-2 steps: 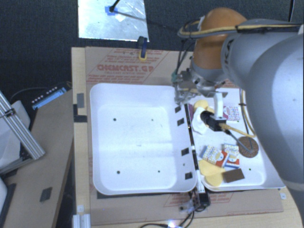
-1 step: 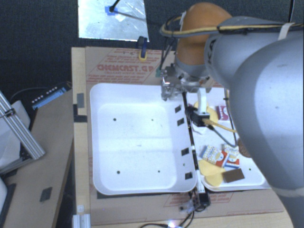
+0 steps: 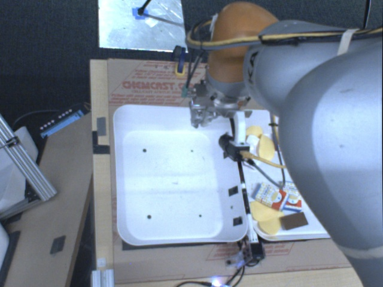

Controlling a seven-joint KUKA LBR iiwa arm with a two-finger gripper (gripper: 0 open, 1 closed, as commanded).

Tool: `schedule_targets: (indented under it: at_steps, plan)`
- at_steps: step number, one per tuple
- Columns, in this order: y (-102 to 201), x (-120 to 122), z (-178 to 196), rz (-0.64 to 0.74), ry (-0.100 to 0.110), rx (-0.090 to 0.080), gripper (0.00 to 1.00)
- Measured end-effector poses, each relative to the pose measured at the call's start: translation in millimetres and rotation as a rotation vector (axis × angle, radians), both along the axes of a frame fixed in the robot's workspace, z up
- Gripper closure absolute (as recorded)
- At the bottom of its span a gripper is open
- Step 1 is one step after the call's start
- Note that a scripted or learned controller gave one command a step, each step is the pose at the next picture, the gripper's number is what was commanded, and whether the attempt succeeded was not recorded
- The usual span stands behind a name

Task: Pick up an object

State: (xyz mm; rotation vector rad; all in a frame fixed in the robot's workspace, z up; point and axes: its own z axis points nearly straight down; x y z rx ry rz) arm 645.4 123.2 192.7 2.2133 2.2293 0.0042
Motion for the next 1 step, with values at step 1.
schedule_targets:
  at_steps: [1]
  plan:
    - [34.4,16.2,-3.0,0.0,-0.001,0.001,1.0]
